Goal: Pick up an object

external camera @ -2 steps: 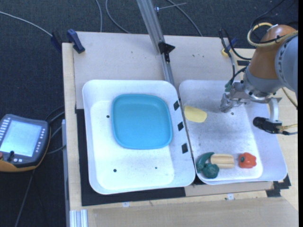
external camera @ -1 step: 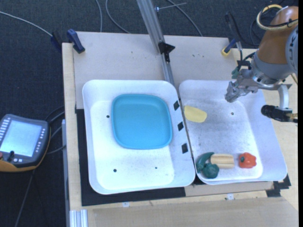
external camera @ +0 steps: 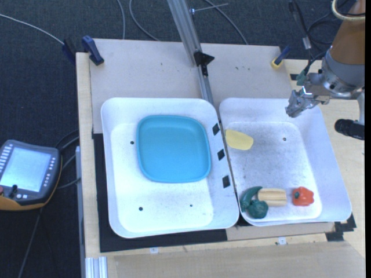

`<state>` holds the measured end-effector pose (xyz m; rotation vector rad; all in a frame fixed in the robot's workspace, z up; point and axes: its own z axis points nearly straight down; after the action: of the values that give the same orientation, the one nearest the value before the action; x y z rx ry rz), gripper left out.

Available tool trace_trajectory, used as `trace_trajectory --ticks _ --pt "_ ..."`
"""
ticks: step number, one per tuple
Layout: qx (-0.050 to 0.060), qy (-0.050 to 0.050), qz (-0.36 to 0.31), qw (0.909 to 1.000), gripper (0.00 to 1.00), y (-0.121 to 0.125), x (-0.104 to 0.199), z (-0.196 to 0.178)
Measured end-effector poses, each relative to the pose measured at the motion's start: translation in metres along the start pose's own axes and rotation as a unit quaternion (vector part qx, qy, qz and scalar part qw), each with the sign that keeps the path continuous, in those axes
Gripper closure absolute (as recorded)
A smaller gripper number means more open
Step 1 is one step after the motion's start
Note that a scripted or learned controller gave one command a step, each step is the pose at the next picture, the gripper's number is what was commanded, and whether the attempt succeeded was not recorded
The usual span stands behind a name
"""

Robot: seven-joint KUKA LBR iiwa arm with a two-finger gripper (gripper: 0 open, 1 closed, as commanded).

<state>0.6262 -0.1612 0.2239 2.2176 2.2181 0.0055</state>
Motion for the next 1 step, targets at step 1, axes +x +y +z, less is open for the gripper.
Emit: trace_trajectory --ticks 1 --pt "0.0 0.0 0.0 1.0 1.0 0.0012 -0.0001 -0.0503"
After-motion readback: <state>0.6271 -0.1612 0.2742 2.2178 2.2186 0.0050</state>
